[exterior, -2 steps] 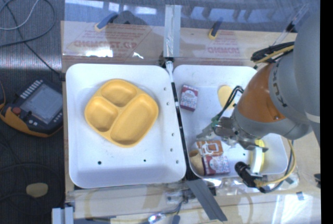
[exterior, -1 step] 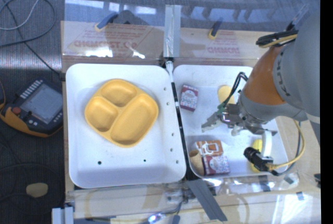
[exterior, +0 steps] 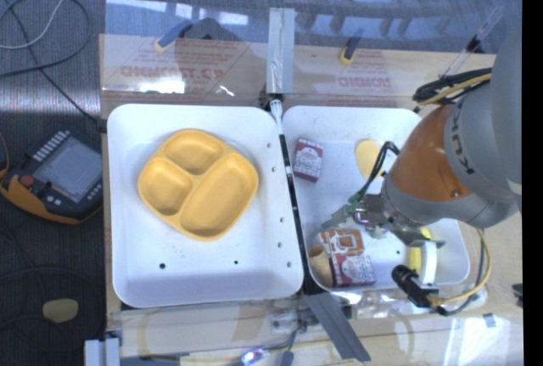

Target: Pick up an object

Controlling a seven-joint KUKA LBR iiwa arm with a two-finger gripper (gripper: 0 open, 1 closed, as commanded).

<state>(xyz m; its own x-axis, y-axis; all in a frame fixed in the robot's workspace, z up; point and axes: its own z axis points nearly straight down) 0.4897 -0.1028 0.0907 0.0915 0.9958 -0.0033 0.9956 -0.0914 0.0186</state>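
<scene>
In the right bin (exterior: 339, 122) a small red box (exterior: 307, 159) lies near the left wall. A brown and red packet (exterior: 346, 261) lies at the front of that bin, on a round tan item (exterior: 316, 254). A pale yellow piece (exterior: 367, 155) shows at the back, partly hidden by the arm. A yellow and white item (exterior: 418, 259) lies at the front right. My gripper (exterior: 358, 216) hangs low over the bin's middle, just above the packet's upper edge. The orange-banded wrist (exterior: 433, 160) hides the bin's right side.
The left bin (exterior: 136, 271) holds a yellow divided plate (exterior: 198, 182). A clear panel (exterior: 195, 50) stands behind the bins. A metal divider (exterior: 280, 50) runs between them. On the floor at the left lies a handheld pendant (exterior: 55, 177) with cables.
</scene>
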